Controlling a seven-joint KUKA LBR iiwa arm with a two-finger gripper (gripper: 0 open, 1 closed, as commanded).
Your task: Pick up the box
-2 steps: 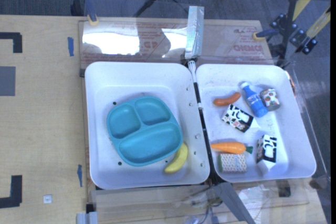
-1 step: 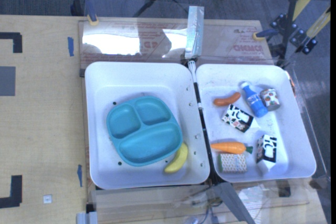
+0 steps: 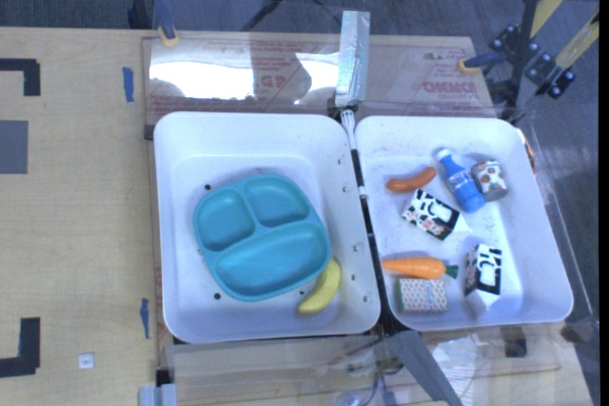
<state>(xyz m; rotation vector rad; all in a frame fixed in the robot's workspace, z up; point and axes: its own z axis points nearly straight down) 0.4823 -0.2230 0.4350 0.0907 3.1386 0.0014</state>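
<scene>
The right bin [image 3: 542, 233] holds the candidates for the box. A small tan box with a woven look [image 3: 422, 297] lies near the bin's front edge, just below a carrot [image 3: 416, 267]. A flat black-and-white patterned box [image 3: 430, 213] lies tilted near the bin's middle. A black-and-white carton [image 3: 484, 271] stands at the front right, close to the tan box.
An orange sausage [image 3: 411, 179], a blue bottle [image 3: 461, 180] and a small can [image 3: 489, 178] lie at the back of the right bin. The left bin [image 3: 181, 157] holds a blue divided plate [image 3: 262, 236] with a banana [image 3: 322, 290] against its front right edge. Tripod legs stand behind the bench.
</scene>
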